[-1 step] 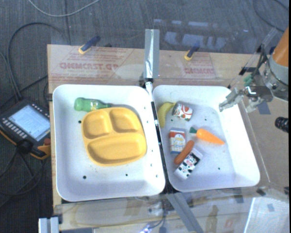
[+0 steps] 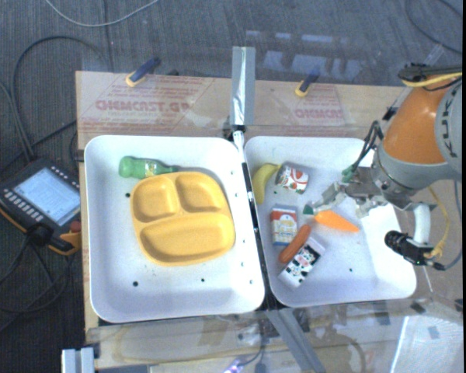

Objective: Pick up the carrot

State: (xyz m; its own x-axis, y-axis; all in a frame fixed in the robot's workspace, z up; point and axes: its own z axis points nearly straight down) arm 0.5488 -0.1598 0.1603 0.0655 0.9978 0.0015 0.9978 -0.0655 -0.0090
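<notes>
The carrot, an orange cone with a small green top pointing left, lies in the right bin near its middle. The gripper hangs at the end of the grey and orange arm, just above and to the right of the carrot's thick end. Nothing shows between the gripper and the carrot, and the carrot rests on the bin floor.
The right bin also holds a banana, a small printed cup, a little box, an orange-red stick and a black-and-white carton. In the left bin sit a yellow divided plate and a green bottle.
</notes>
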